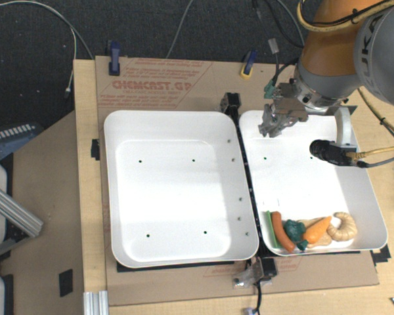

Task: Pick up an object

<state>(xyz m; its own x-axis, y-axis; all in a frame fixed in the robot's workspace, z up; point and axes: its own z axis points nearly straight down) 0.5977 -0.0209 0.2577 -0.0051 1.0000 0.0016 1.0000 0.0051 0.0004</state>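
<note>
Over the far end of the right bin (302, 189), close to the wall shared with the left bin (171, 189): the gripper (273, 125), hung from the grey arm with its orange band, tip slanted down and toward the left. Cannot tell whether apart or together, the dark metal there being too small and shadowed to read. Nothing visibly clamped in it.

At the opposite, near end of the same bin: the objects, bunched in a row along the near wall. From the left: a thin green strip (268, 223), an orange-red sausage shape (282, 232), a dark teal lump (294, 231), an orange carrot-like piece (318, 228) and a pale beige curled piece (345, 226), each touching or just beside the next. Well apart from the gripper, then, with bare white floor between.

Probably calls for a run down the length of the bin toward the camera and a little to the right. Long axis of the sausage shape roughly along that line of travel; long axis of the carrot-like piece more across it, tilted. Tight packing and the near wall as likely trouble for a clean grasp.

Just beside the bin's right wall: a black fitting (327, 151), seemingly on a cable.

On the brown board (151, 77) beyond the bins, in red print: "CHEMCAST GP", with smaller lines too fine to read. On the grey arm casing, part of large lettering, cut off by the frame
</note>
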